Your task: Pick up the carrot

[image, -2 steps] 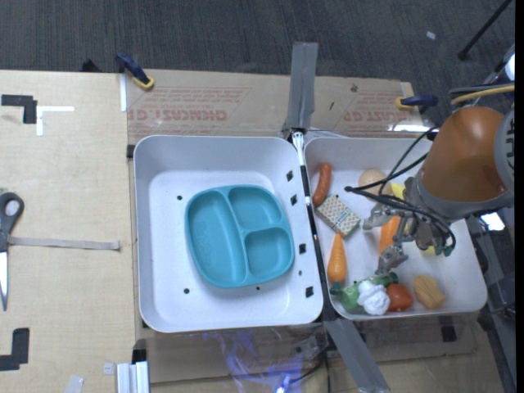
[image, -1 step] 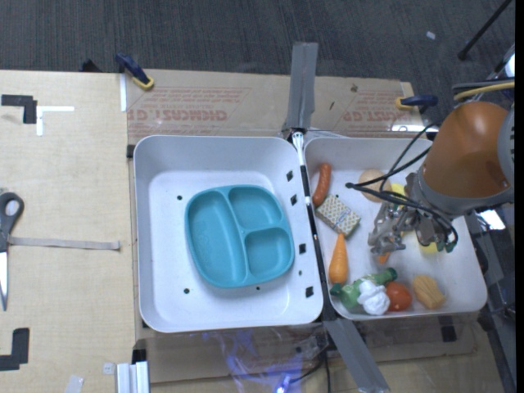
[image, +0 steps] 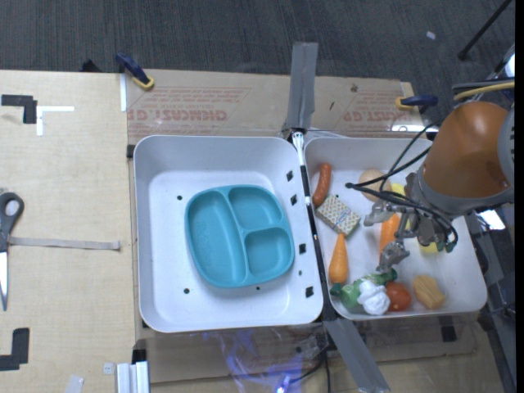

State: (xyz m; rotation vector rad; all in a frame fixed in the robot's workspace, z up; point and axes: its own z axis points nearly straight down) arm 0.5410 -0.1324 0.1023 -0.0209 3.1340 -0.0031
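An orange carrot (image: 337,258) lies in the right bin (image: 458,301), near its left wall, with the thin end pointing away from me. A second orange, carrot-like piece (image: 388,229) lies a little to its right, directly under the gripper (image: 391,236). The gripper hangs low in the bin from the arm's orange band (image: 467,150), and its grey parts overlap that orange piece. Cables and the wrist hide where they meet.
The right bin also holds a sausage (image: 322,183), a speckled cracker block (image: 338,215), a pale round piece (image: 371,176), a yellow piece (image: 426,246), a bread-like piece (image: 429,291), a tomato (image: 399,297) and a green-and-white vegetable (image: 366,292). A blue divided plate (image: 240,236) sits in the left bin (image: 155,301).
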